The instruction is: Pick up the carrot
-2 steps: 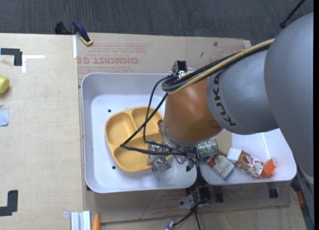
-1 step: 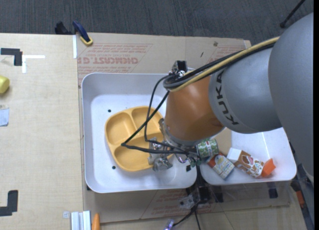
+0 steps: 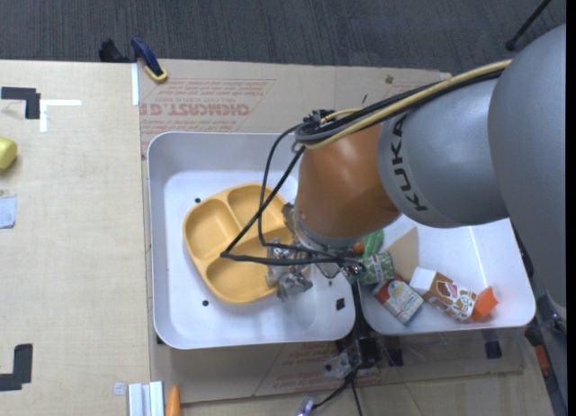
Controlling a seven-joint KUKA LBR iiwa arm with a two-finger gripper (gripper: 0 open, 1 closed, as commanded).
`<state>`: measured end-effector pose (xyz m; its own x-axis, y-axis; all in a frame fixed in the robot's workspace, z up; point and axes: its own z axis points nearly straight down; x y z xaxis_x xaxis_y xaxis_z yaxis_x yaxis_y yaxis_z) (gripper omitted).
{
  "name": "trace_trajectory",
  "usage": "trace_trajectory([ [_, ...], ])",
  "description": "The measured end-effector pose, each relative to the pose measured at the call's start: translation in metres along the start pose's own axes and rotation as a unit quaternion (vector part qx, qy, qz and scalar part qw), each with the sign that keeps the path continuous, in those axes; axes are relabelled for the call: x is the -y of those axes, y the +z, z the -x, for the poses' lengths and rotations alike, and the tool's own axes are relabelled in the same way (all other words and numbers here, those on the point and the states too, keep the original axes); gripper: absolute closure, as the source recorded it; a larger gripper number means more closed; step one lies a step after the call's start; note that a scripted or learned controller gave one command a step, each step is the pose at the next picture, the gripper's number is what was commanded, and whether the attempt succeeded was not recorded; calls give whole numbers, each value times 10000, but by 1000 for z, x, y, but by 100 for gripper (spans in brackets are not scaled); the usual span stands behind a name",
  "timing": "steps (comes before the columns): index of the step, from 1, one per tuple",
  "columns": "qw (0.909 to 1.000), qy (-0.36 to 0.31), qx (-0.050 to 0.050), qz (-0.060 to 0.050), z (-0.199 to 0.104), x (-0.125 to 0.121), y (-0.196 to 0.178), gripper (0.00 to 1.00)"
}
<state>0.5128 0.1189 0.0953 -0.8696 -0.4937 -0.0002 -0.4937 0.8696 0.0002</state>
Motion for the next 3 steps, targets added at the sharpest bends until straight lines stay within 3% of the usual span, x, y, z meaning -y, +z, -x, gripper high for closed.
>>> trace_trajectory([
  [1, 9638, -2664, 112, -61, -16, 1, -3, 100],
  [2, 9881, -1541, 28, -2, -30, -14, -52, 100],
  [3, 9838, -1791, 11, 2, -25, 5, -65, 100],
])
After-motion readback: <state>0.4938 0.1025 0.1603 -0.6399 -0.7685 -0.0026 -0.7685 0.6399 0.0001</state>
